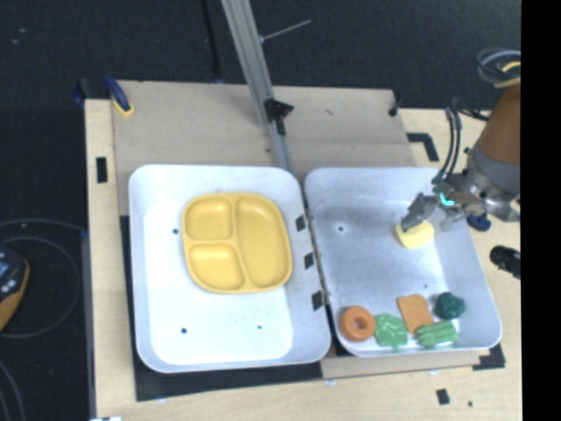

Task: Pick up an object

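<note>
No writing or label is readable on anything here. My gripper hangs over the right bin, in its upper right part, and a pale yellow block, smooth and roughly boxy, sits at my fingertips; whether it is gripped or just touching I cannot tell, nor how my jaws stand. Along the bin's near edge lie an orange ring, a bumpy light green lump, an orange flat slab, a green ridged piece and a dark green knob, all close together. The left bin bears a glossy yellow plate with three compartments and rounded corners
</note>
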